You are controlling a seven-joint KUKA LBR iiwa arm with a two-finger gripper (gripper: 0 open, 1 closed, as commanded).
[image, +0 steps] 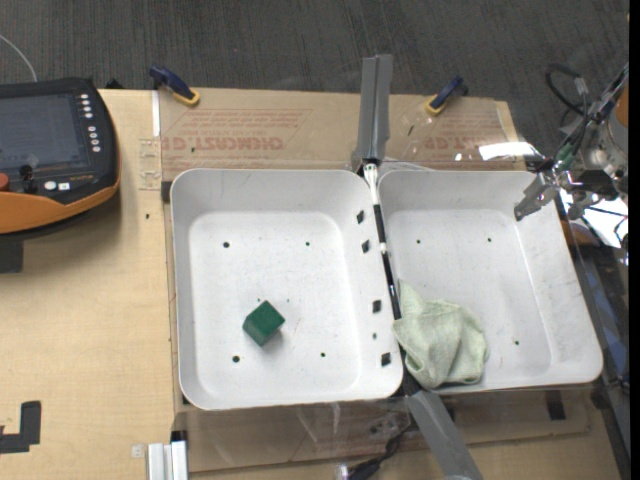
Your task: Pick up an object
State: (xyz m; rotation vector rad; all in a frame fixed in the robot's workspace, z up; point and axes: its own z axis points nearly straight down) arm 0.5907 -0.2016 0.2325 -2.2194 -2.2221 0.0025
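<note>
Green and block-shaped, the small cube (264,322) is seen lying in the left bin (200,268), in the lower half of that bin's floor and a little left of its middle. It is turned at an angle to the bin's walls, so that one corner points toward the lower rim. Its top face is a slightly lighter green than its two visible sides, and its edges look sharp and plain, with no marking that can be made out. Nothing touches it; the white floor around it is marked by a few small dark dots.

Right of the cube, across the divider where the two bins meet, a pale green crumpled cloth (443,341) is heaped in the lower left corner of the right bin (560,298), pressed against that bin's wall. The cloth is well apart from the cube.

The hand (538,192) is found far from the cube, over the upper right rim of the right bin, among cables and metal parts. Whether its fingers are spread or pressed together cannot be told. Nothing is seen held in it.

Both bins rest on a cardboard-covered worktop (80,318).
</note>
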